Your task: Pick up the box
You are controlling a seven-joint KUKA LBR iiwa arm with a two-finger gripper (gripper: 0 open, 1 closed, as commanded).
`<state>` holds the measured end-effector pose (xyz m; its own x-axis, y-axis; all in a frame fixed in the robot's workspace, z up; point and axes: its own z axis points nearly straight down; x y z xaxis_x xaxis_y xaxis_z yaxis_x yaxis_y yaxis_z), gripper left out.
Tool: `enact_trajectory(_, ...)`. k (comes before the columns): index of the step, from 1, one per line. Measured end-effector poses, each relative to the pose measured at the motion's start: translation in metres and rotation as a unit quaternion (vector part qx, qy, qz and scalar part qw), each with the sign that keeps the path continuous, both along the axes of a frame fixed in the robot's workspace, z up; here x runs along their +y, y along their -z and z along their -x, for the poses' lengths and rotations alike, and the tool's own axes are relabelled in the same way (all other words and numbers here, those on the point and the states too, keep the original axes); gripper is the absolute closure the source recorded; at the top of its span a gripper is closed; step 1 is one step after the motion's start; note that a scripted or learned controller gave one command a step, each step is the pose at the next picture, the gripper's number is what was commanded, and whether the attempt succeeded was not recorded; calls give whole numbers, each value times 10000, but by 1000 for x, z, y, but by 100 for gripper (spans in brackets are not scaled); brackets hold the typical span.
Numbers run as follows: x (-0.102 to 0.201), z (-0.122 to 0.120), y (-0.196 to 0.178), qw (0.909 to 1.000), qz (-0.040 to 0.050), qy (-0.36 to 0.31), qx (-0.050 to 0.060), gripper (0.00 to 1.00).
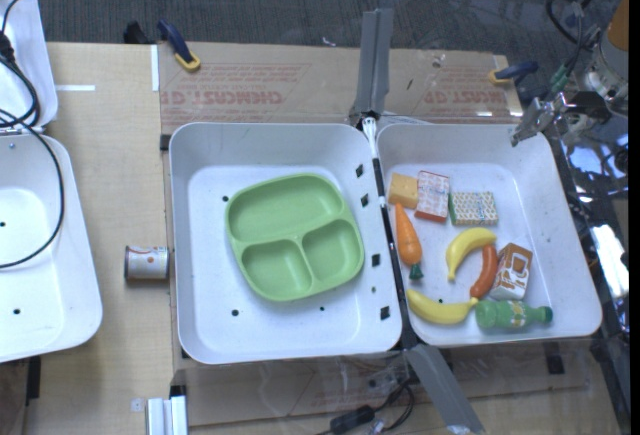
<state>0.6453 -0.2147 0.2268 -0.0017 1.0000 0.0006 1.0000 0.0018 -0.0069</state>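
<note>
Box [433,196], pink and white, lies flat near the back of the right bin [572,253], touching a yellow block [403,190], with a green-patterned packet [473,208] just beside it. Gripper [535,120] hovers off the bin's back right corner; whether it is wide or closed I cannot tell. Approach step: next move calls for travelling left and down over the box.

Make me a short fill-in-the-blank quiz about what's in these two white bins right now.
1. The green divided plate lies in the ____ bin.
2. The carrot lies in the ____ bin.
3. The number of yellow bananas in that bin is ____.
4. The green bottle lies on its ____.

Missing words: left; right; two; side
</note>
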Motion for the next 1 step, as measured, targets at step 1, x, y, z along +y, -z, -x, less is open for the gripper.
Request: enact_trajectory(1,-7,-14,-15,10000,6,-9,-10,0)
